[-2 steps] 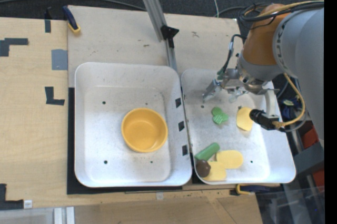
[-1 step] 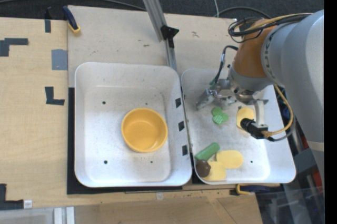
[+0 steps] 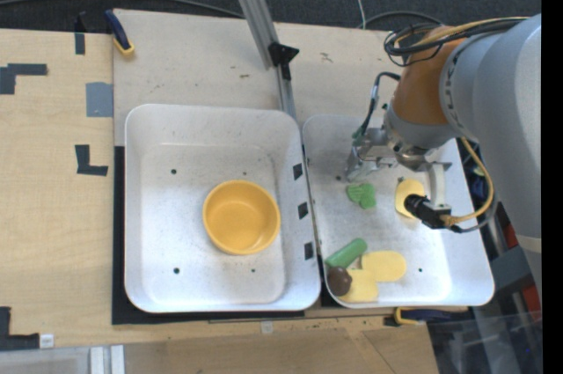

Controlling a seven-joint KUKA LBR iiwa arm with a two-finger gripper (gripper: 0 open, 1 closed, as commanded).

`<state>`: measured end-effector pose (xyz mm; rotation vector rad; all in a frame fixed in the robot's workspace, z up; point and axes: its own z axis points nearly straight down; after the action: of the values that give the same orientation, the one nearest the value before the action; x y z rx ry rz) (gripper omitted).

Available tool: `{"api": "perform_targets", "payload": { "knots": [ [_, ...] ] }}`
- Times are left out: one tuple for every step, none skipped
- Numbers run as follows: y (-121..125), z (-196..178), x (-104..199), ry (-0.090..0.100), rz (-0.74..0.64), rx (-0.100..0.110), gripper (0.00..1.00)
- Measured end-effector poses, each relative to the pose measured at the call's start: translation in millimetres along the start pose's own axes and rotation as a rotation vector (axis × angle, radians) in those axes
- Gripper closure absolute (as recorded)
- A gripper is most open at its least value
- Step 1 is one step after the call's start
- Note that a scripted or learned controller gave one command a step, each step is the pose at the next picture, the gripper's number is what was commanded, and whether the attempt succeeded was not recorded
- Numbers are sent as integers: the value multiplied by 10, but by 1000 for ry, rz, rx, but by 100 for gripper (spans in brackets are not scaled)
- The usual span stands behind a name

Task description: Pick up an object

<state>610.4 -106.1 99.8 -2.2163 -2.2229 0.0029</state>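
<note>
While the grey arm with its orange band reaches in over the right-hand shallow white bin, its end effector hangs low near that bin's far left part, just above a small green lumpy piece; how far it stands open cannot be told, and nothing can be seen gripped in it. That green piece lies free on the bin floor, roughly in the middle of the bin, with no clear long axis. Near the bin's front edge a green stubby cylinder lies slantwise, its long axis running from front-left to back-right, beside a flat yellow oval piece and a small brown round object. A round yellow piece rests toward the right wall, partly behind a black cable fitting. A yellow plastic bowl sits upright mid-floor in the left-hand white bin on the table.
</note>
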Motion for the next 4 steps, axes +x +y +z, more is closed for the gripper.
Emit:
{"api": "perform_targets", "payload": {
  "knots": [
    [66, -441, 13, -1, 1, -6, 100],
    [150, -938, -48, -1, 2, -7, 100],
    [119, -1501, -135, -2, 2, -8, 100],
    [126, -1906, -132, -1, 1, -7, 100]
  ]
}}
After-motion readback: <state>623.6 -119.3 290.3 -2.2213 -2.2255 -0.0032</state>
